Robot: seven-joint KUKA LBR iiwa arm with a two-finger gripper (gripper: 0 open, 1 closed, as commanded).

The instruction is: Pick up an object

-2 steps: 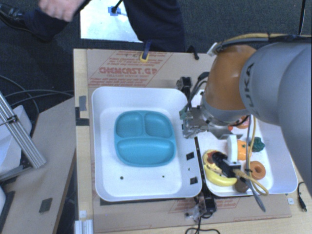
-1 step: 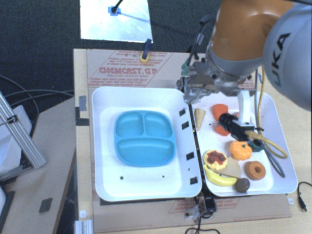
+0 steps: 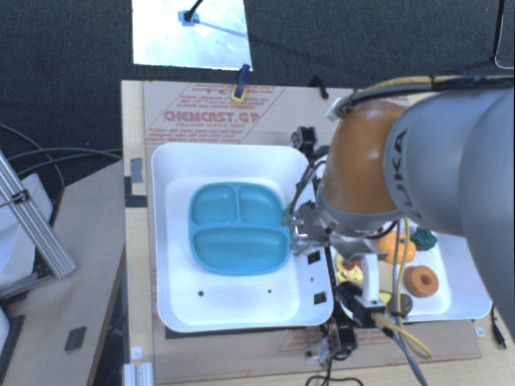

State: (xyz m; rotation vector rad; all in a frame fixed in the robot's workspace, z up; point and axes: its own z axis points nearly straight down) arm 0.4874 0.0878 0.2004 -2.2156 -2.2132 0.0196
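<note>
A blue divided plate (image 3: pixel 238 228) lies flat in the left white bin (image 3: pixel 173 167). In the right bin (image 3: pixel 469 294), a brown ring-shaped doughnut (image 3: pixel 421 281) sits beside an orange object (image 3: pixel 401 248) and a small green piece (image 3: pixel 424 237). A yellow item (image 3: pixel 352 271) lies partly under the arm. My gripper (image 3: pixel 304 233) hangs over the wall between the two bins, just off the plate's right edge. The grey and orange wrist hides most of it and much of the right bin.
A cardboard sheet (image 3: pixel 211 112) with red lettering lies under the bins at the back. A shiny square panel (image 3: pixel 190 21) is on the dark floor beyond. Cables run along the bench's front edge (image 3: pixel 338 352). A wooden side table (image 3: pixel 76 240) stands to the left.
</note>
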